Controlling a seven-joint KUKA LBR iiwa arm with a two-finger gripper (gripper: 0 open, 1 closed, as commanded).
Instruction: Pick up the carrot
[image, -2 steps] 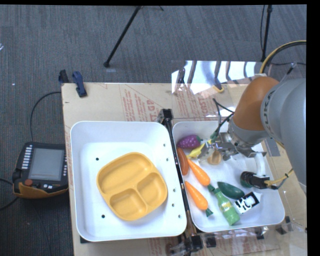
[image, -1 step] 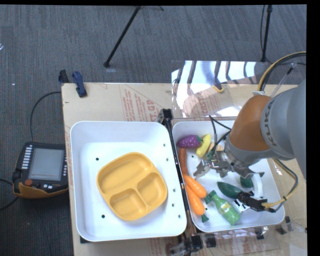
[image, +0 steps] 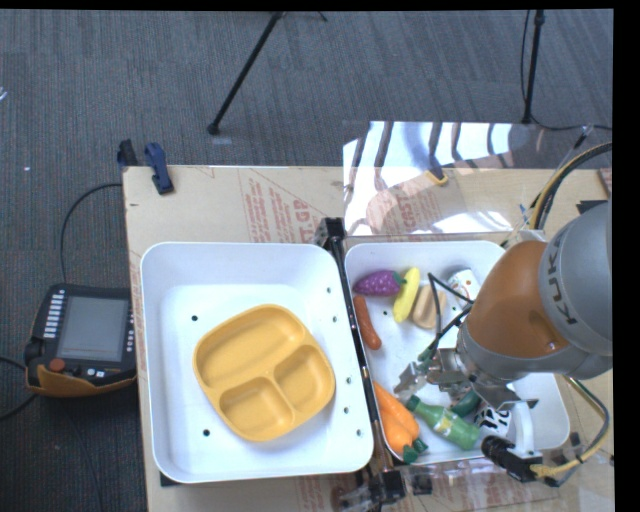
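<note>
My pincer hangs low inside the right bin; I cannot tell its state. The carrot lies by that bin's near-left corner, just beside a green bottle. The left bin holds a yellow divided plate.

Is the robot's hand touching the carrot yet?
Cannot tell. In the camera view the hand sits low over the right bin, just up and right of the carrot, but the slanted angle hides whether any gap remains between them.
</note>
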